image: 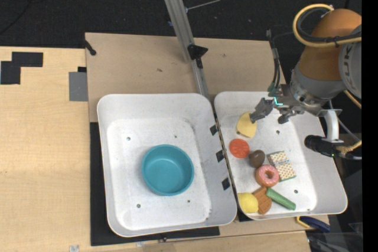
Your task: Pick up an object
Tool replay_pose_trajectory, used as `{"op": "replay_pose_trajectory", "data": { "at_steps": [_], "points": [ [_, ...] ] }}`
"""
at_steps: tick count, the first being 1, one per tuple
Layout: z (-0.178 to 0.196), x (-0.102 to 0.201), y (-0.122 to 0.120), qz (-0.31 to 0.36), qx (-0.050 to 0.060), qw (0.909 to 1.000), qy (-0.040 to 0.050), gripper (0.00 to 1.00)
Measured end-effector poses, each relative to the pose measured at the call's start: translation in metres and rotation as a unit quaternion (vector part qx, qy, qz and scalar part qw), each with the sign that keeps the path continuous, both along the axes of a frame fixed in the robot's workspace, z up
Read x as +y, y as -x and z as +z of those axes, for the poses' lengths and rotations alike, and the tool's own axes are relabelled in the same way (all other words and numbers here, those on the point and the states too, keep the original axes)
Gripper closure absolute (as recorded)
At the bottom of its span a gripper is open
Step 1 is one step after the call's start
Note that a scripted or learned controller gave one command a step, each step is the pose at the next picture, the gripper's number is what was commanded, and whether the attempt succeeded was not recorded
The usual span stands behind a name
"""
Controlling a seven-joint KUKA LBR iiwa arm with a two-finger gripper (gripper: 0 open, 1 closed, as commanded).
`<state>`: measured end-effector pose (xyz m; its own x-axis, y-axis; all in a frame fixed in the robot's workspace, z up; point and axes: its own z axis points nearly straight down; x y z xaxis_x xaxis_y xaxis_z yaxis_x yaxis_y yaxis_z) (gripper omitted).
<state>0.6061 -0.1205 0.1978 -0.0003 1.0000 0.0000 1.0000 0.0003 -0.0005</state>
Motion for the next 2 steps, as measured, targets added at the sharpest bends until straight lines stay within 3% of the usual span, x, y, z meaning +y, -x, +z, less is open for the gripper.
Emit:
{"op": "replay_pose_trajectory", "data": {
  "at_steps": [1, 2],
  "points": [
    [0.0, 0.0, 0.0, 0.0, 0.0, 1.0, 0.0, 0.0],
    [-0.043, 0.002, -0.001, 0.0, 0.002, 1.0, -0.0002, 0.0]
  ]
}}
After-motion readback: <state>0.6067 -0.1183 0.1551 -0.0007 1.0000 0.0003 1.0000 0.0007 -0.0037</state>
